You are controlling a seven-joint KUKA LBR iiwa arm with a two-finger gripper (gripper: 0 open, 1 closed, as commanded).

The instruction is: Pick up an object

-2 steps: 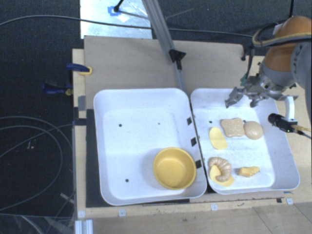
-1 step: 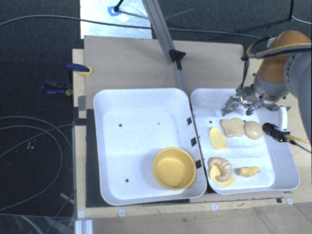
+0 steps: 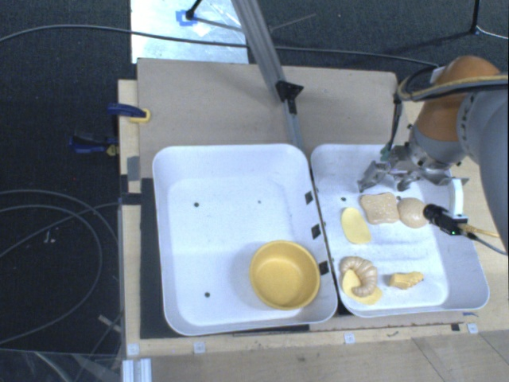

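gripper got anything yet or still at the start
Nothing looks picked. The gripper hangs low at the far end of the right bin, just beyond the toast, with nothing seen between its fingers. Still left: closing on an item and lifting it.

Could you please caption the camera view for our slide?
Pincer hovers over the right bin above toast; yellow bowl sits in the left bin.

Grey arm point(image 3: 477, 118) reaching from right, pincer point(image 3: 387, 175) lowered
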